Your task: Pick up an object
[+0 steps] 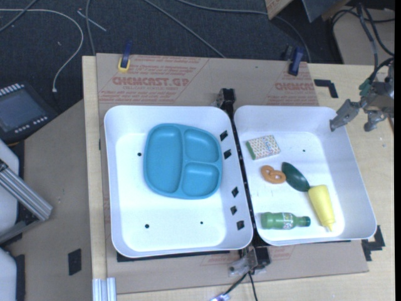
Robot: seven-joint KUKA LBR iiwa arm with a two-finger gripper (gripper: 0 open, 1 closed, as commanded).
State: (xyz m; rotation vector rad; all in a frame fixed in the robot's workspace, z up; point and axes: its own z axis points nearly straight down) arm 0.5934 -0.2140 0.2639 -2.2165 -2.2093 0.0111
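Note:
The right bin [351,168] holds a small patterned packet [262,147], an orange pretzel-like ring [273,175], a dark green oval piece [296,177], a yellow squeeze bottle [322,204] and a green bottle [284,220] lying on its side. My gripper [356,118] hovers at the far right, over the bin's upper right corner and well apart from all of these. Its two fingers are spread open with nothing between them.
The left bin [125,187] carries a blue divided plate [183,160]. A row of black clips runs along the seam between the bins. Cardboard sheeting lies under both bins, and cables trail across the dark floor at the back.

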